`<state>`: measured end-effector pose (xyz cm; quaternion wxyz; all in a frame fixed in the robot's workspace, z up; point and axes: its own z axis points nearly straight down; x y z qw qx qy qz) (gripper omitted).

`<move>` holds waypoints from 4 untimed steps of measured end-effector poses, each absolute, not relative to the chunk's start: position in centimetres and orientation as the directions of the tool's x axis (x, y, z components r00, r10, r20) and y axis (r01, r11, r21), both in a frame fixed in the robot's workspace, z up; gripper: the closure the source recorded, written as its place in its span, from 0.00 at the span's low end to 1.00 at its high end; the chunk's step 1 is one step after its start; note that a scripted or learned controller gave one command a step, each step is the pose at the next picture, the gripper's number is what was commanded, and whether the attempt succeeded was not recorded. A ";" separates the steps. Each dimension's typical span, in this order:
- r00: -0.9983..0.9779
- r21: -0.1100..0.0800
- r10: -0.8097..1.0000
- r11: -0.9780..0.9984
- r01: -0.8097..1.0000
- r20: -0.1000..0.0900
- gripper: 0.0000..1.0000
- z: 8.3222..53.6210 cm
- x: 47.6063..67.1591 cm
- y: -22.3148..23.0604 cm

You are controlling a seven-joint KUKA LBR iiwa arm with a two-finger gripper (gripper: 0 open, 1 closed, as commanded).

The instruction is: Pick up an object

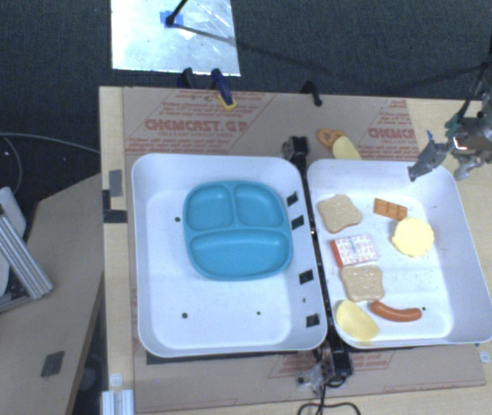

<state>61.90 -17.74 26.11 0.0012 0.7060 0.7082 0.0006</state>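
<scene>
The right bin (pixel 462 232) holds several toy foods: a bread slice (pixel 339 213), a small brown wafer (pixel 390 207), a round yellow piece (pixel 412 237), a red-and-white packet (pixel 354 250), a square toast (pixel 362 282), a sausage (pixel 394 312) and a yellow oval piece (pixel 356 320). My gripper (pixel 442 169) hangs over the bin's far right corner, above and to the right of the wafer. It is open, with nothing between its fingers.
The left bin (pixel 159 301) carries a blue divided plate (pixel 235 231). A yellow piece (pixel 346 149) and an orange piece (pixel 328 136) lie on the cardboard behind the bins. A black divider with clips (pixel 309 232) runs between the bins.
</scene>
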 end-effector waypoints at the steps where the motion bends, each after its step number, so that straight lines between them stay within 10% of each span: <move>1: -0.001 -0.013 1.000 0.001 1.000 0.004 0.00 8.6 63.4 -19.2; 2: 0.003 -0.009 1.000 -0.003 1.000 0.002 0.00 8.3 51.7 -19.4; 4: 0.000 0.000 1.000 0.000 1.000 0.000 0.00 14.7 54.1 -1.0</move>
